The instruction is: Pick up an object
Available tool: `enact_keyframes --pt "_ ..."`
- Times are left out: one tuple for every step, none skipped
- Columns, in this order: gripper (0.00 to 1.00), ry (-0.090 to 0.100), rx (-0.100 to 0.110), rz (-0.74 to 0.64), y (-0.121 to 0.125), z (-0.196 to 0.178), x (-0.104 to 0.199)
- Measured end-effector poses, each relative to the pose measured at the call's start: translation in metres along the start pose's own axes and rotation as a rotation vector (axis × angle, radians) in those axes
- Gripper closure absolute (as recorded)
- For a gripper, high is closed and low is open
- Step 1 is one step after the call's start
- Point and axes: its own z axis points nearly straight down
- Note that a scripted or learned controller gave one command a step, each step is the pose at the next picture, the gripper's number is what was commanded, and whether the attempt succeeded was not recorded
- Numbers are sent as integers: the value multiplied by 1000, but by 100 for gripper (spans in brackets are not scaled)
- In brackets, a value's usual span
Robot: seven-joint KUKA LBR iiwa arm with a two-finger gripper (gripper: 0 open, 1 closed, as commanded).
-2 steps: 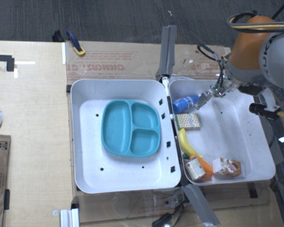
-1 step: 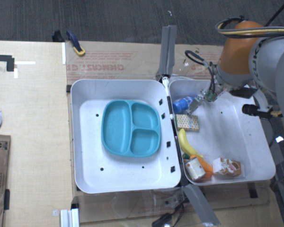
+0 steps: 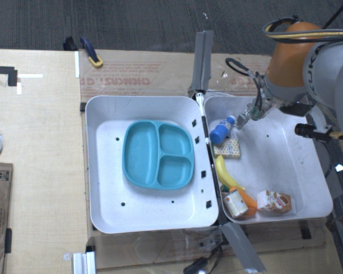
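Nearest the lower edge of the frame, the right-hand shallow white plastic bin [image 3: 308,207] holds a cluster along its bottom: a small white and orange carton [image 3: 235,203] touching an orange carrot-like piece [image 3: 249,201], and just to their right a brown and white packet [image 3: 274,202]. Slightly higher, against the divider, a yellow plastic banana [image 3: 226,174] lies below a flat speckled tan sponge [image 3: 228,148], and a small blue bottle with a pale cap [image 3: 221,131] rests partly on that sponge. In the left-hand white bin [image 3: 100,164], at frame centre, sits a turquoise three-compartment plate [image 3: 158,154]. Farther up, the grey arm with its orange band [image 3: 288,61] reaches in from the upper right, and the two-finger gripper [image 3: 244,117] hangs just beside the bottle's cap. Whether it is released or clenched cannot be told at this size, and nothing is visibly between its tips. By my reading no object is lifted yet; closing on something, likely the bottle, and raising it remain.
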Motion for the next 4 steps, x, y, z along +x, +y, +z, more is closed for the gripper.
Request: enact_keyframes --pt "100 2 0 -85 -48 -53 -42" --pt "100 2 0 -119 -91 -112 -69" --pt "100 2 -1 -260 -79 -211 -77" --pt "0 3 0 -260 -79 -211 -77"
